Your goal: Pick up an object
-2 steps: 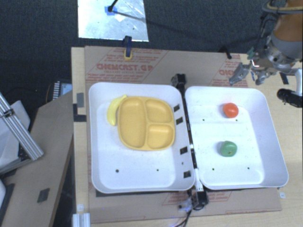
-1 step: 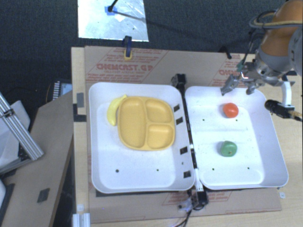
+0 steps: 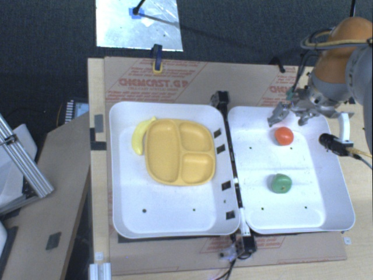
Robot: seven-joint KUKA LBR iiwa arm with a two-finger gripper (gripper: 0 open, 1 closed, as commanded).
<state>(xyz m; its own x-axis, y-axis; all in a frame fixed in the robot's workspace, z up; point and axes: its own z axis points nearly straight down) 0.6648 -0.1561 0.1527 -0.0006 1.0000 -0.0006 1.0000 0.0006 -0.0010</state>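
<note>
From my remote seat I see the gripper (image 3: 289,114) hanging just above and beside the orange ball (image 3: 284,136), its fingers spread open with nothing between them. The ball lies in the right bin (image 3: 326,214), toward that bin's far edge. I judge it light, smooth and firm, likely to roll, so I'd close across its middle. Being round, it has no long axis or heading. A green object (image 3: 280,183) sits nearer the camera than the ball
</note>
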